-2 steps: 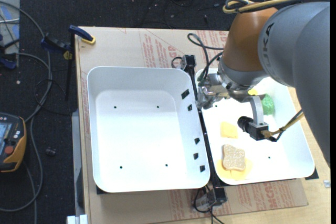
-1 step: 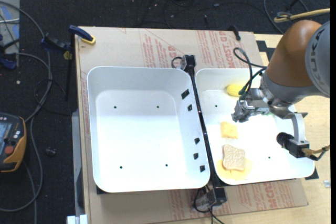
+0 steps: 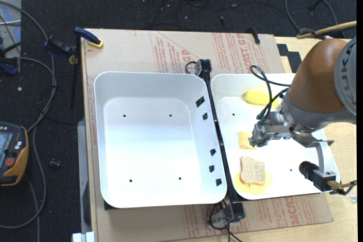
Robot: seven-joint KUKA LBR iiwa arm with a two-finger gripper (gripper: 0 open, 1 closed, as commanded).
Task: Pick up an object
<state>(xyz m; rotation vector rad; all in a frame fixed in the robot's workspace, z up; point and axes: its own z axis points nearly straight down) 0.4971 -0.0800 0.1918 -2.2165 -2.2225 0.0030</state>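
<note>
The right bin (image 3: 229,88) holds a yellow rounded object (image 3: 256,97) near its far side, a small yellow block (image 3: 244,140) in the middle, and a tan textured piece like bread (image 3: 253,171) on a pale yellow disc (image 3: 251,185) near the front. My gripper (image 3: 261,136) hangs low over the bin, directly right of the yellow block and apparently touching it. The grey and orange arm (image 3: 323,85) covers the bin's right half.
The left bin (image 3: 153,139) sits beside the right one, with black clips (image 3: 209,116) along the shared wall. A blue and yellow clamp (image 3: 88,37) rests at the cardboard's far left corner. Cables cross the dark floor around the bench.
</note>
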